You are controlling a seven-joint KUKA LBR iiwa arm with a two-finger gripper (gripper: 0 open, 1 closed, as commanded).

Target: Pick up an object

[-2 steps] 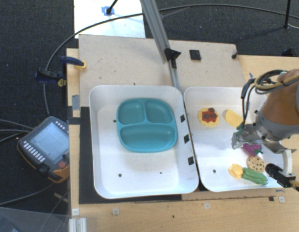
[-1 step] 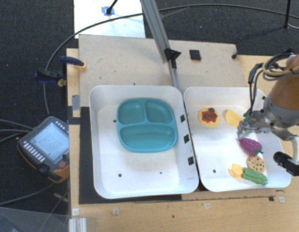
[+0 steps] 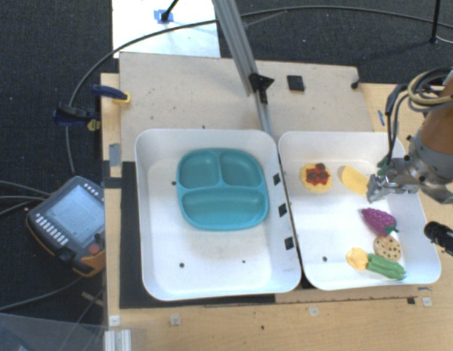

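A pale wooden bench (image 3: 211,93) is carrying two shallow white bins side by side, and dark carpet is showing around it. The left bin (image 3: 160,269), with rounded corners and a smooth moulded look, is holding a teal divided plate (image 3: 222,189) with three compartments, lying flat toward the bin's upper middle. The right bin (image 3: 321,225) is sitting just beside the left one, their rims meeting along a seam marked with small black tabs.

The grey arm (image 3: 437,159) is reaching in from the right, its upper part running out of view, with a bundle of cables looping above it. The gripper (image 3: 380,187) is hanging over the upper right part of the right bin, just right of the yellow piece; it is small and metallic here, and whether its fingers are parted or closed, or have hold of anything, I cannot tell.

Small toy foods are lying in the right bin. A round yellow tart with red topping (image 3: 316,176) is resting near the upper left. A smooth yellow piece (image 3: 354,180) is lying just beside it, its right end close under the gripper. A knobbly purple grape bunch (image 3: 377,219) is sitting lower, and a speckled cookie (image 3: 388,248) is lying just below it. A yellow lump (image 3: 356,258) is touching a green pod-like piece (image 3: 387,268) near the bottom rim; their exact shapes are hard to make out.

A grey pendant with a screen (image 3: 69,225) is lying left of the bench.
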